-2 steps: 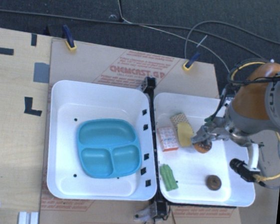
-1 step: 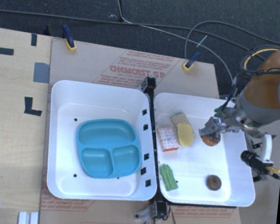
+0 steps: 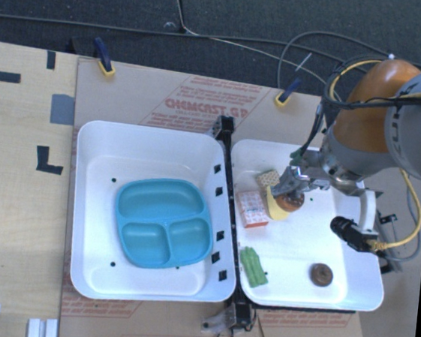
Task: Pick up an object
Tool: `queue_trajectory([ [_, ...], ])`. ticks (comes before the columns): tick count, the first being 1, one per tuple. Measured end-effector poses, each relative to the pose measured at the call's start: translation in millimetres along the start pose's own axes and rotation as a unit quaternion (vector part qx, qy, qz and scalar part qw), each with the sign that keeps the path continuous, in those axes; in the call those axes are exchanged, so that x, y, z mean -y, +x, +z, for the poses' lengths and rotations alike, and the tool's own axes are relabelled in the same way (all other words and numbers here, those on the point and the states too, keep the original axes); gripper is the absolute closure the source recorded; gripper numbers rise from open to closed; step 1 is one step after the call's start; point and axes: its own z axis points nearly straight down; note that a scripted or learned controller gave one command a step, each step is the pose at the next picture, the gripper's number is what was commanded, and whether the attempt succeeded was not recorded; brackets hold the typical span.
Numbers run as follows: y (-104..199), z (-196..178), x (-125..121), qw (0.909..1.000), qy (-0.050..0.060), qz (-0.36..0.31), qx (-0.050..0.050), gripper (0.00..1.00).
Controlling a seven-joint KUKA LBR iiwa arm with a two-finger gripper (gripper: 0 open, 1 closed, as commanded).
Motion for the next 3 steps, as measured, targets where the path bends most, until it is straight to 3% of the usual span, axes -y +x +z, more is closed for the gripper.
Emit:
queue_trajectory([
  [2, 102, 8, -4, 1.0000, 0.001, 0.001, 0.001, 1.00],
  [3, 157, -7, -14, 1.0000, 0.000, 0.000, 0.001, 1.00],
])
